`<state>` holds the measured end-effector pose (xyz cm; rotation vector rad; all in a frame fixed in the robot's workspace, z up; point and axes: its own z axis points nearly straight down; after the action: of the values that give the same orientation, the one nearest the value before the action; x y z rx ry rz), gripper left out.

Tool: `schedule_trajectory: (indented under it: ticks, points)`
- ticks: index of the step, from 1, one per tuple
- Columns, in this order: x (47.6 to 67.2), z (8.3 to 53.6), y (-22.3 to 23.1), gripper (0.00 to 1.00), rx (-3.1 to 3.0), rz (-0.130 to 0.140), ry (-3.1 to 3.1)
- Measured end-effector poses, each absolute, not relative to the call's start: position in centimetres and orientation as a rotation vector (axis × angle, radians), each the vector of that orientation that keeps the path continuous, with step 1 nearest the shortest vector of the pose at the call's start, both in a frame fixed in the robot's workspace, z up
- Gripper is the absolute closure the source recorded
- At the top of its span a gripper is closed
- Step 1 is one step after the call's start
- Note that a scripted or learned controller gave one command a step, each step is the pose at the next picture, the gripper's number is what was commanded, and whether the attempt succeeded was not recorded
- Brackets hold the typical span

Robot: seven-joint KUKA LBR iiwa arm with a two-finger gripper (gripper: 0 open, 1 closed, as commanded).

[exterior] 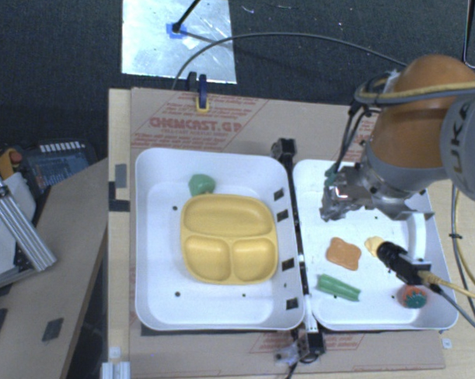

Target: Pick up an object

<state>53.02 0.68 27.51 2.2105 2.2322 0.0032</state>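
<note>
My gripper (335, 202) hangs over the upper left part of the right bin (316, 176), with the orange-banded wrist above it. An orange flat piece (343, 253) lies just below and right of the gripper, apart from it. A green pod-shaped piece (338, 287) rests near the bin's front. A small yellow piece (373, 245) sits right of the orange one, and a red and teal piece (412, 297) lies at the front right corner. Nothing shows in the gripper's grasp.
The left bin (154, 244) holds a yellow divided tray (228, 236) and a small green lump (201, 183) at the tray's back left corner. A black divider (293, 226) runs between the bins. Cables trail across the right bin's edge.
</note>
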Motion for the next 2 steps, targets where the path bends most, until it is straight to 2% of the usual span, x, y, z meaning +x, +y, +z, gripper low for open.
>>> schedule_trajectory:
  ticks: [1,2]
  points:
    - [53.4,26.5,5.5,1.00,2.212,0.002,2.233]
    - [51.6,24.8,10.7,1.00,2.212,0.002,2.234]
